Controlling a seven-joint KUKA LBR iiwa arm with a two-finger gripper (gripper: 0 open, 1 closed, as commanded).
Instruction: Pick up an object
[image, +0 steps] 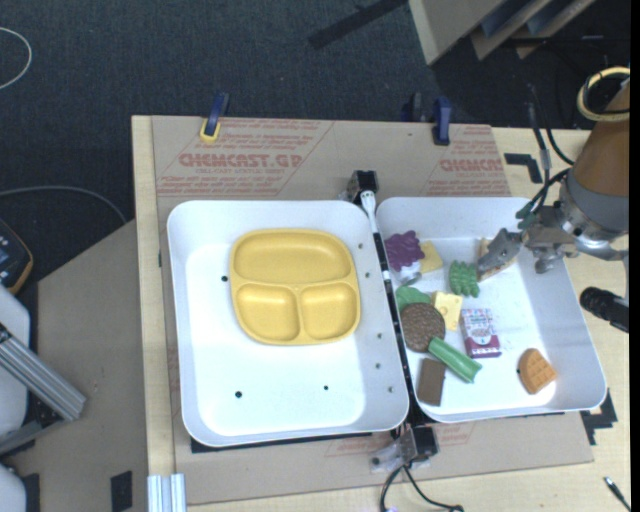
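Note:
The right white bin (585, 345) holds several toy foods: purple grapes (403, 247), a green knobbly piece (462, 277), a yellow wedge (449, 307), a round brown cookie (422, 323), a red and white carton (481, 332), a green pickle (455, 360), a brown bar (431, 381) and an orange cracker (536, 371). My gripper (497, 256) reaches in from the right over the bin's far part. It hangs just right of and above the green knobbly piece. I see nothing held in it.
The left white bin (200, 330) carries a yellow three-compartment plate (295, 285). A black divider strip (385, 290) runs between the bins. Clamps (211, 120) sit on the bench's far edge. The arm's grey wrist (590, 210) stands over the right bin's far right corner.

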